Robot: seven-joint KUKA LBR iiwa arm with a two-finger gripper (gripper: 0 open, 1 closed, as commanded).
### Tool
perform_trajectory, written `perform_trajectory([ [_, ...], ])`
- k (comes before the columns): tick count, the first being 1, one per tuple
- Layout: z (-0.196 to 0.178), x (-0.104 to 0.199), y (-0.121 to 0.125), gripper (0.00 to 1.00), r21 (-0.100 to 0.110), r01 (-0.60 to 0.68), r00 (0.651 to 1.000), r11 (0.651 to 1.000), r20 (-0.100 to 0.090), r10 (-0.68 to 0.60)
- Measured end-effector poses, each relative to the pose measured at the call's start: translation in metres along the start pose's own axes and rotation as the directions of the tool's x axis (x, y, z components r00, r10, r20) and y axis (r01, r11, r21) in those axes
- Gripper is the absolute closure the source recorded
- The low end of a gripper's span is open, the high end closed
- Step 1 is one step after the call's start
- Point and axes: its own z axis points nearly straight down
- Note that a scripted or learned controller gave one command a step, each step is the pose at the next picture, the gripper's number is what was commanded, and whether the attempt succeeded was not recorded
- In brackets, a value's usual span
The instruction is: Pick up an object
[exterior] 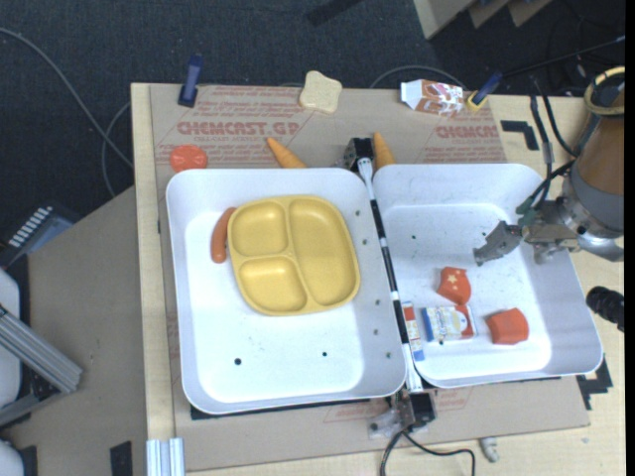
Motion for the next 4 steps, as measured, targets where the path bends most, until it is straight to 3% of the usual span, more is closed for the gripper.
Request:
perform_trajectory([
  [1, 0.133, 0.044, 0.016, 0.0, -0.002, 0.001, 1.0, 1.0, 0.0, -0.001],
  [2, 0.123, 0.044, 0.016, 1.0, -0.003, -0.001, 1.0, 1.0, 0.001, 0.001],
  [3, 0.033, 0.088, 0.055, 1.0, -0.003, 0.001, 1.0, 1.0, 0.0, -0.001],
  [4, 0.012, 0.098, 0.075, 1.0, -0.003, 0.001, 1.0, 1.0, 0.001, -0.001],
])
